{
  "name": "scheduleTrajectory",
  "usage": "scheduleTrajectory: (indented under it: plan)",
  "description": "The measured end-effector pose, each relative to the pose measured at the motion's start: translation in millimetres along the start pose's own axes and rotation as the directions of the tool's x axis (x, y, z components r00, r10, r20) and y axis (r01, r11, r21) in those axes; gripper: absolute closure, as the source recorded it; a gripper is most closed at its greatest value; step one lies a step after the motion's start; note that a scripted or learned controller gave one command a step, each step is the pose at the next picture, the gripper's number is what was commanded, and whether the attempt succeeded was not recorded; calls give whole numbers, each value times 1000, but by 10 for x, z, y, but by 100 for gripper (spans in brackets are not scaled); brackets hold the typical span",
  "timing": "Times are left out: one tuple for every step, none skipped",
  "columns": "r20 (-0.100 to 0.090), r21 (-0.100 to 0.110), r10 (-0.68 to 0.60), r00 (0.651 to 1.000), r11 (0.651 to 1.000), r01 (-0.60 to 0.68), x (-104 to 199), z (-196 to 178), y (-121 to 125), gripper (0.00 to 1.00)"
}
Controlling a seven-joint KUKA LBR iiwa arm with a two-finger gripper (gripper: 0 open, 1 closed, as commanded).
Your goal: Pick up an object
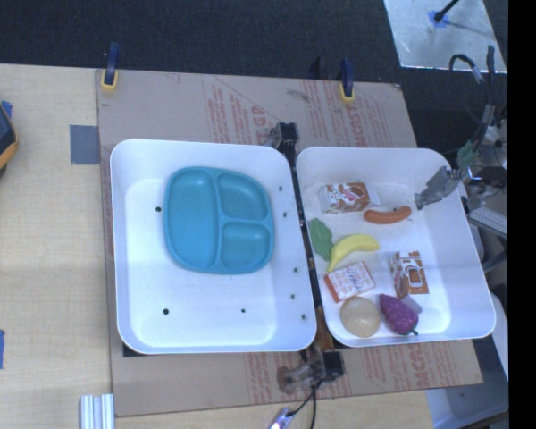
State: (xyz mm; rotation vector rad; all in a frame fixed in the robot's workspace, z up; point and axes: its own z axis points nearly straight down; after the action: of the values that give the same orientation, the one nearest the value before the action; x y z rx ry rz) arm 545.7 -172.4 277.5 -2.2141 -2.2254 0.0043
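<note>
Tabletop (45, 239): right bin (456, 266) stocked, pincer (433, 191) at 2 o'clock rim, spread unclear. Approach step; next descend on sausage (387, 214).

A cardboard sheet (250, 105) covered the wooden bench (40, 266); beyond the bench lay dark carpet (205, 12).

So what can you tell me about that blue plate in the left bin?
The blue plate looks like smooth turquoise plastic, a rounded-corner tray moulded into three compartments: one tall section along its left side and two smaller ones stacked on its right. It lies flat on the floor of the left bin, slightly above the bin's middle, with nothing in its compartments. Nothing but the bin floor touches it; the toy foods sit in the right bin.
</note>
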Motion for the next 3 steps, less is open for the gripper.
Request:
scheduleTrajectory:
  plan:
    - [0, 3, -3, 1000, 1000, 3, 75, 1171, 326, 0]
    - [5, -9, -2, 1000, 1000, 2, 72, 1809, 809, 0]
    - [7, 29, 1, 1000, 1000, -1, 365, 1875, 1046, 0]
